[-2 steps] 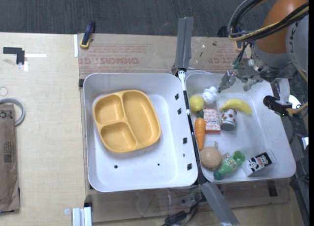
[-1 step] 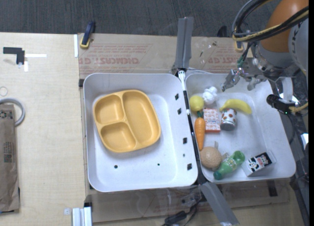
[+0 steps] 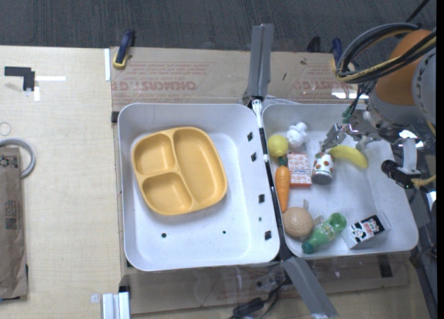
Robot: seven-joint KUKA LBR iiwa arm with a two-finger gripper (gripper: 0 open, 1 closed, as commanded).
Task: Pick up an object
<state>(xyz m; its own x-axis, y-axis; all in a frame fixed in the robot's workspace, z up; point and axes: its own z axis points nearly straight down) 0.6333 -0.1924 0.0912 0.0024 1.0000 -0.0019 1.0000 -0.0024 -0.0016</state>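
the banana (image 3: 349, 155) is lying in the right bin (image 3: 395, 207), its long axis running from upper left down to lower right, one tip pointing toward the small spotted can (image 3: 322, 168) just beside it. the gripper (image 3: 338, 138) is hovering at the banana's upper-left end — whether it is spread or pinched i cannot tell. the arm (image 3: 406, 75) is reaching in above the banana from the bin's far right corner, orange band uppermost, wrist bent down toward the fruit.

left of the banana, past the can, a red-and-white box (image 3: 300, 169) is lying flat, with a carrot (image 3: 282, 187) beside it pointing lengthwise along the bin's left wall. a lemon (image 3: 277, 145) and a small white figure (image 3: 297, 132) are sitting further left — a brown round fruit (image 3: 298, 222), a green bottle (image 3: 323, 232) and a black-and-white carton (image 3: 365, 229) are lying below the banana. well left of it, a yellow divided plate (image 3: 180, 170) is resting in the left bin (image 3: 139, 241).
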